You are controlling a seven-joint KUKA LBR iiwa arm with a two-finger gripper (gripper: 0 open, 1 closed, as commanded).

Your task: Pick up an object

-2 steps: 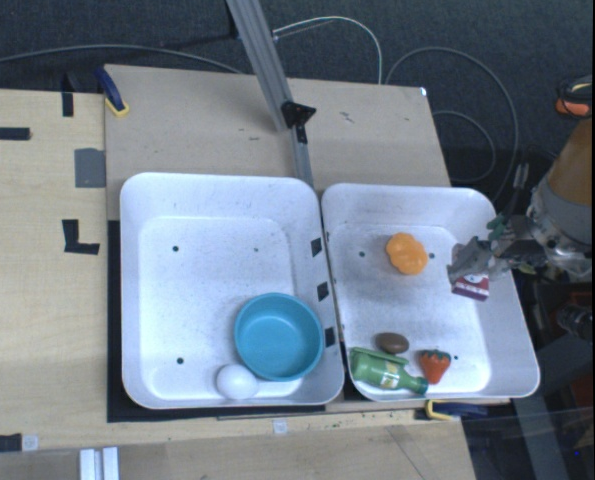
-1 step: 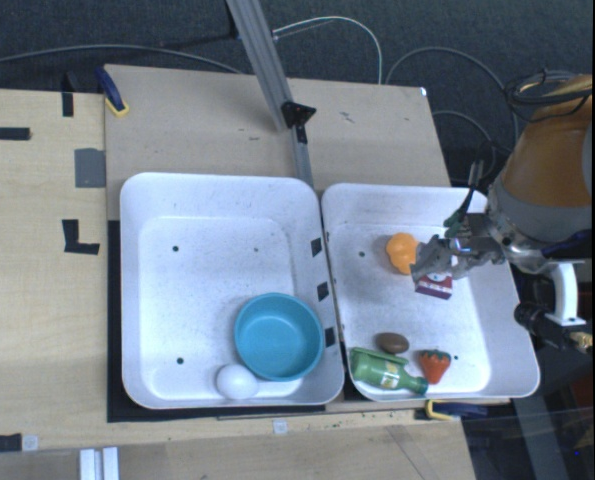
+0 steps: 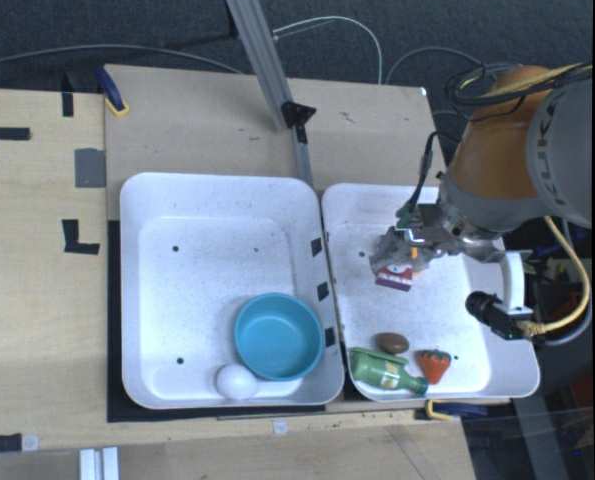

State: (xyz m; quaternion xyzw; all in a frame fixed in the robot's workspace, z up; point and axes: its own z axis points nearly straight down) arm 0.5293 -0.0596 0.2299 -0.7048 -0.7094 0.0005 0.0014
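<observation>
While the arm [image 3: 507,158] reaches in over the right bin [image 3: 349,208], its gripper [image 3: 405,258] hangs low above that bin's floor, directly over a small purple-and-white object [image 3: 394,279]. Whether the gripper is clenched, released or grasping cannot be told, since the wrist hardware hides the tips; the purple-and-white object lies just beneath and touching or nearly touching them, and a grasp cannot be confirmed. Taking the right bin as landmark: the purple-and-white object sits near the bin's middle. A brown rounded object [image 3: 392,343] lies toward the bin's near edge, apart from the gripper. Just beside it, on the side toward the bin's near right corner, rests a red strawberry-like toy [image 3: 435,365] with a green top. A green bottle [image 3: 385,371] lies on its side along the near wall, its neck pointing toward the strawberry-like toy. Left of the right bin, touching it wall to wall, stands the left bin [image 3: 142,203]. It holds a blue bowl [image 3: 278,335], upright, near the shared wall, and a white ball [image 3: 236,380] just beside the bowl's near rim.
</observation>
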